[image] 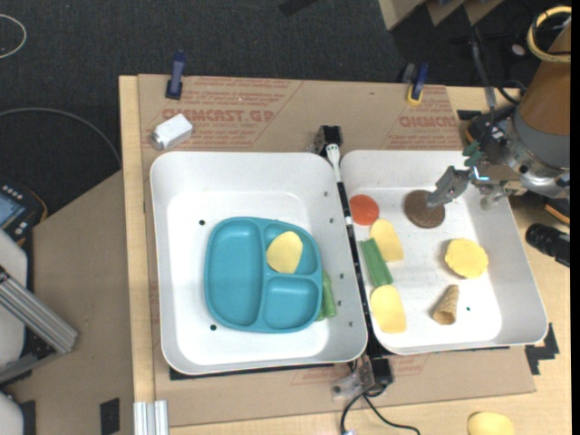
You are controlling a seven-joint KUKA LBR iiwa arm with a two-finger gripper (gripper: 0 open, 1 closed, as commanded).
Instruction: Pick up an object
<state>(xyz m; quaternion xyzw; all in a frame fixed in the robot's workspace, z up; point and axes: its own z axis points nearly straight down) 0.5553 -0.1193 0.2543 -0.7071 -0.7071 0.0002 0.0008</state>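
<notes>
My gripper [469,193] hovers over the back of the right bin [517,315], open, with nothing between its fingers. Its left finger [446,187] reaches down beside a brown disc [422,211]. In the same bin lie a red disc [364,209], a pale yellow piece [386,240], a green stick [373,261], a second yellow piece [388,308], a round yellow slice [466,257] and a tan cone [445,304]. The left bin [181,207] holds a teal divided plate [237,275] with a yellow piece [285,252] on it.
A small green item [327,299] lies at the plate's right edge. On the cardboard behind the left bin sits a white block [172,131]. Blue clamps [176,73] [417,82] stand on the back edge. A yellow object [489,422] lies off the bench at front right.
</notes>
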